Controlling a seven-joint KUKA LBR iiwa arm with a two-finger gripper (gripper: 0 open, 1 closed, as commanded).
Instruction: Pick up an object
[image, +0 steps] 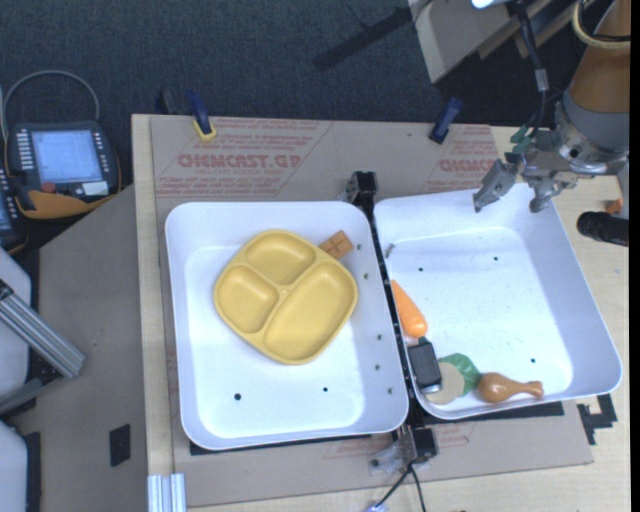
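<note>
My gripper (517, 193) hangs open over the far right rim of the right bin (500, 250), its two grey fingers (490, 190) spread apart with nothing between them. Well below it, along the bin's left wall, lies an orange carrot (408, 311). A black block (424, 364) sits just under the carrot. In the bin's near corner are a green and tan piece (455, 376) and a brown chicken drumstick (508, 386).
The left bin (200, 400) holds a yellow divided plate (287, 295), with a small brown waffle piece (337, 244) at its far edge. A black clamp (362, 186) stands between the bins at the back. A teach pendant (62, 165) rests at far left.
</note>
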